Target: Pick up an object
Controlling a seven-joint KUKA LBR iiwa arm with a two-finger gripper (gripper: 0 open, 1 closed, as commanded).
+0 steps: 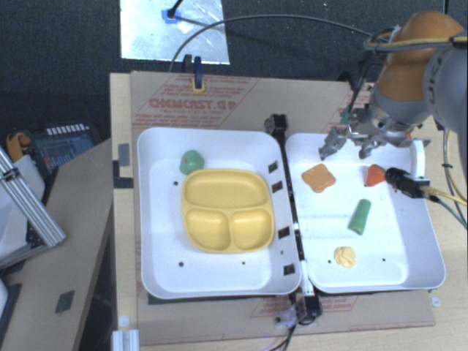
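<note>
In the right bin [409, 269] lie an orange flat piece [319, 178], a small red piece [375, 175], a green cylinder [359, 216] and a pale yellow lump [344, 256]. My gripper [346, 149] hangs over the bin's far edge, just above and behind the orange piece and to the left of the red one. Its two fingers are spread open with nothing between them. The left bin [157, 269] holds a yellow compartment tray [225, 209] and a small green round object [192, 161] behind it.
A black divider with clips [287, 196] runs between the two bins. Brown cardboard [219, 101] lies under the bins. A yellow-blue clamp [197, 75] sits at the cardboard's far edge. The grey-and-orange arm [417, 57] looms over the right bin's far corner.
</note>
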